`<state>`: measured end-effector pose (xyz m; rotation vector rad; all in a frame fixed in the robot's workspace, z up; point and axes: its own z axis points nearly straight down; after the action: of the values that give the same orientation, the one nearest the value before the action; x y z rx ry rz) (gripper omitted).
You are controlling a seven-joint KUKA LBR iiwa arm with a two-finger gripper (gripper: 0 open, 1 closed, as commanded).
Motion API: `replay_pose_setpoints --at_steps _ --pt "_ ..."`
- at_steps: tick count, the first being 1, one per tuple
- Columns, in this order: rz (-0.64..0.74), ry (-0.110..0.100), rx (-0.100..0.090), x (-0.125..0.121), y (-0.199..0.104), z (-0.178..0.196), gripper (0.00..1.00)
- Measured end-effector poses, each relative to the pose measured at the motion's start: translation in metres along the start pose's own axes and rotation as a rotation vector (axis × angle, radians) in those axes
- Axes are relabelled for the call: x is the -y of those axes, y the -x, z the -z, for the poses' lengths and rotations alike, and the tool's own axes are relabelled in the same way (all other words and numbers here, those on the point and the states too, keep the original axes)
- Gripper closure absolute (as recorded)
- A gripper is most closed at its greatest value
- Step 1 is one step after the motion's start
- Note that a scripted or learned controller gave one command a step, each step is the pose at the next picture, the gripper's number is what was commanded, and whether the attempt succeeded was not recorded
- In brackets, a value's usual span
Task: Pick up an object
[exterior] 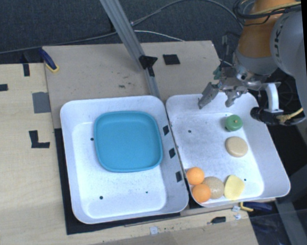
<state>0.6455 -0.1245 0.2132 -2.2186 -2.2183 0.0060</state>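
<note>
My gripper (216, 100) hangs open over the far edge of the right bin (196, 126), its two fingers spread with nothing between them. A small green object (233, 122) lies a short way in front and to the right of it. Nearer the front sits a beige round piece (236, 146). In the bin's near corner lie two orange balls (195, 175) (201, 193), a tan lump (214, 187) and a yellow piece (234, 187), packed together.
The left bin (77, 168) holds a blue square plate (128, 140). A grey metal pole (130, 36) slants over the bench behind the bins. Cables run behind the arm at the right.
</note>
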Motion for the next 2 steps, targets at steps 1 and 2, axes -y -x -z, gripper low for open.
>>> replay_pose_setpoints --at_steps 1,2 --pt "0.001 0.001 0.0 0.003 -0.001 -0.043 0.0" --pt "0.001 0.001 0.0 0.003 -0.002 -0.086 0.0"
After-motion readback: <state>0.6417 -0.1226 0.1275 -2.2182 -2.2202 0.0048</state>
